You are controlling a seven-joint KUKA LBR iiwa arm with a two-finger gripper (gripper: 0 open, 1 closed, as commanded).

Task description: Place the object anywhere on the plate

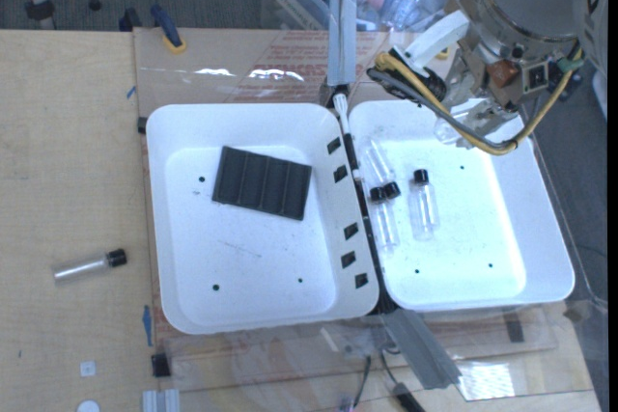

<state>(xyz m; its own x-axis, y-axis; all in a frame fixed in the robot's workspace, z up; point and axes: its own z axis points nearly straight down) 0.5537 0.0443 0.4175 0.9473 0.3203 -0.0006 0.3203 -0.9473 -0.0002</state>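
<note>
hovering over the right bin's (541, 207) far edge, the gripper (480, 116) has jaws i cannot tell about. clear vials (422, 204) lie below in that bin; the dark plate (262, 182) waits in the left bin (169, 236). picking comes next: descend, grasp one.

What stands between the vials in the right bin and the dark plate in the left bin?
The raised rims where the two bins meet lie between the vials and the dark ribbed plate. A vial must be lifted over them. Nothing rests on the plate, and the bin floor around it is bare.
</note>
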